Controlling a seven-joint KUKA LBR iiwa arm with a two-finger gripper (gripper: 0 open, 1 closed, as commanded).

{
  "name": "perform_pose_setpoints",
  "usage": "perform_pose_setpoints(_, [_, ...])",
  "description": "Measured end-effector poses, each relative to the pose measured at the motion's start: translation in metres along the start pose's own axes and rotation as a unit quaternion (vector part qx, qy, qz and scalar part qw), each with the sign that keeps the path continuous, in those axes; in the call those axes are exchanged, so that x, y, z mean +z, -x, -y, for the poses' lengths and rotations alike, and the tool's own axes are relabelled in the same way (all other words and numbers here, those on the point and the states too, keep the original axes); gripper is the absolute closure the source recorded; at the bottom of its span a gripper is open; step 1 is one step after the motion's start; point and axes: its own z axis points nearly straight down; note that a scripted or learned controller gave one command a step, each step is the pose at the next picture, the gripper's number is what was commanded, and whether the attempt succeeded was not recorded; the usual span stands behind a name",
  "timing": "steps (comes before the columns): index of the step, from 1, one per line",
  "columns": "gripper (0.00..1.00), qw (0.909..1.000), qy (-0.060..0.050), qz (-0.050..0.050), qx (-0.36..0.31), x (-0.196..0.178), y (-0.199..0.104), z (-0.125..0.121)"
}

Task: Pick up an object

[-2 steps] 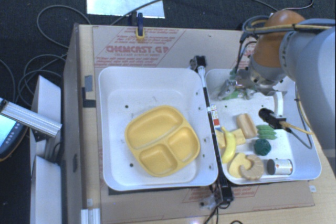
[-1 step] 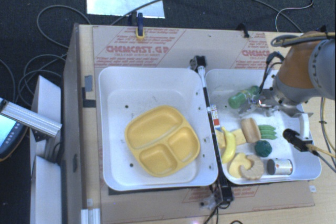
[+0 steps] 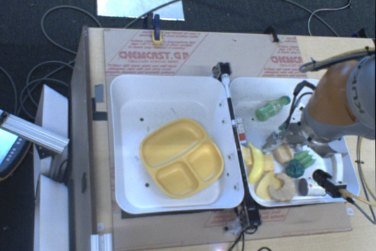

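Gripper (image 3: pixel 281 143): low in the right bin (image 3: pixel 276 88), among the objects; finger spread cannot be told, nothing visibly held.

Task status: by appearances no object lifted yet; pick outstanding.

Nearest candidates: tan piece (image 3: pixel 283 153) just at 5 o'clock; banana (image 3: pixel 257 166) at 7; teal item (image 3: pixel 295 168) at 5; green bottle (image 3: pixel 271 109) at 12.

Left bin (image 3: pixel 126 126): yellow divided tray (image 3: pixel 181 157).
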Motion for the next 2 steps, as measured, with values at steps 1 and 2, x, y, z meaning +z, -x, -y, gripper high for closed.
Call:
perform_pose_setpoints(1, [1.00, 1.0000, 0.002, 0.000, 0.000, -0.011, 0.000, -0.001])
perform_pose_setpoints(2, [1.00, 1.0000, 0.002, 0.000, -0.001, -0.101, -0.083, -0.039])
